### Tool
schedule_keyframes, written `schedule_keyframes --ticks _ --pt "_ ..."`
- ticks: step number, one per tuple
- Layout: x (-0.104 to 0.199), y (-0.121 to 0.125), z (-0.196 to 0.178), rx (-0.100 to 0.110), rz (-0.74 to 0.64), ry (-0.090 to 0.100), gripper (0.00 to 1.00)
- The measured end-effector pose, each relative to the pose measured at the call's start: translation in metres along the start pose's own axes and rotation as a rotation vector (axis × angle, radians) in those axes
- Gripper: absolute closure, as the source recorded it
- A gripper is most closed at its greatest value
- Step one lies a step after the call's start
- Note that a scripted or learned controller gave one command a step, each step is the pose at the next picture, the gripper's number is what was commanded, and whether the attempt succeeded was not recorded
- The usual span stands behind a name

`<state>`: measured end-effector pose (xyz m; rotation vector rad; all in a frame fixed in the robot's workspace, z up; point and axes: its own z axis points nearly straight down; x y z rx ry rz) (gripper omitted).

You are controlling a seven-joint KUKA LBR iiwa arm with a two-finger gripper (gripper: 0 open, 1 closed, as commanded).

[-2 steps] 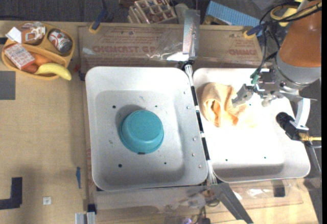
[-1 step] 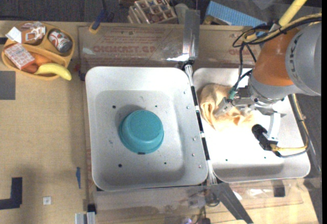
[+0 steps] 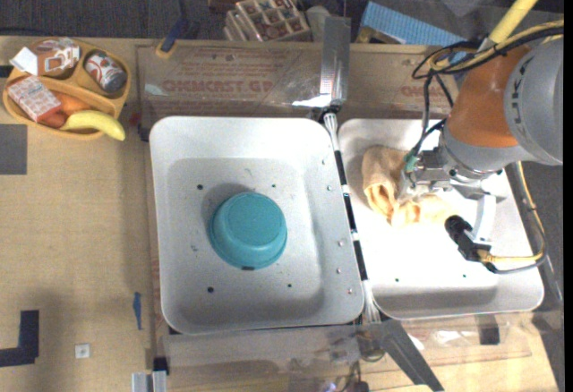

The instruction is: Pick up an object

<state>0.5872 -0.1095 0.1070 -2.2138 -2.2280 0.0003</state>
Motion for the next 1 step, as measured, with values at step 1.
schedule_keyframes --ticks 1 --pt "0.0546 0.0287 -0.0752 0.002 -0.22 -0.001 1.0"
